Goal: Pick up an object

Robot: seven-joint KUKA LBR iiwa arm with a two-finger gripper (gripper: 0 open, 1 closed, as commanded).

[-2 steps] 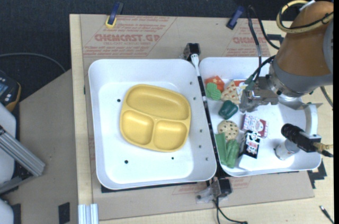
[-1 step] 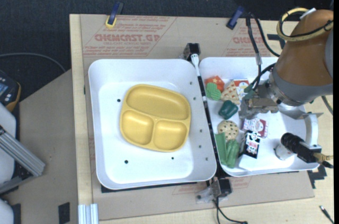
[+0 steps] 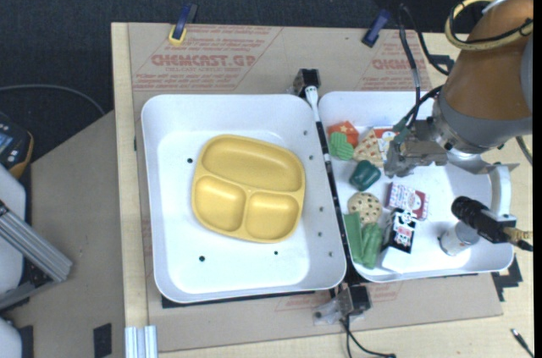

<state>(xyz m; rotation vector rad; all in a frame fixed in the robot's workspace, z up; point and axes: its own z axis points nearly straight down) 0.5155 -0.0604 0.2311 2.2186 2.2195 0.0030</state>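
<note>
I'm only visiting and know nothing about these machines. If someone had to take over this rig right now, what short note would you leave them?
Gripper: low over the right bin, near its upper middle; I cannot tell whether it holds anything.
Left bin: holds a yellow divided plate.
Right bin: small items crowd its left side, among them a dark green block, a cookie, a pink-and-white card, a black-and-white card and a long green piece.
Done: no item visibly lifted.
Left: grasp one item and raise it out of the bin.
</note>
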